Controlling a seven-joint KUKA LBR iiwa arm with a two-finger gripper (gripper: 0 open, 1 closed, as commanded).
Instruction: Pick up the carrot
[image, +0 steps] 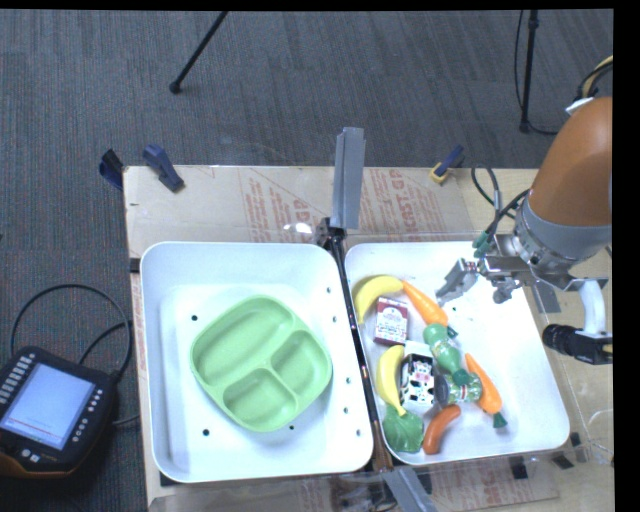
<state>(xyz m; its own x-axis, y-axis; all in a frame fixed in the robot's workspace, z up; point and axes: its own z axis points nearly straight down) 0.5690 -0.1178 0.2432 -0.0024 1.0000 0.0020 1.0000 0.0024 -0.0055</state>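
My gripper (478, 283) hangs over the upper part of the right bin (530, 330), reached in from the right, with nothing between its fingers. They look spread apart: one dark finger points down and left at the bin floor, the other sits further to the right.

Just beside that left finger, a little below it, lies a carrot (424, 305), orange, slanted, its thin end toward the bin's middle. It touches the red box (391, 324) on its far side from me. Beyond that box, further left, a yellow banana (374, 292) curves along the bin's upper left corner.

Below my gripper a green bottle (448, 358) lies on its side among the heap. A second carrot (484, 386) rests lower still and slightly right, close to the bottle, with a green leafy tip at its lower end. Left of the bottle is a black and white carton (417, 381), then another banana (388, 375) against the bin's left wall. At the bottom of the heap lie a green pepper (403, 431) and an orange-red sausage shape (440, 427).

Well apart to my left, the left bin (160, 300) holds a pale green divided plate (261, 362). Both bins sit on the worktop (250, 200).
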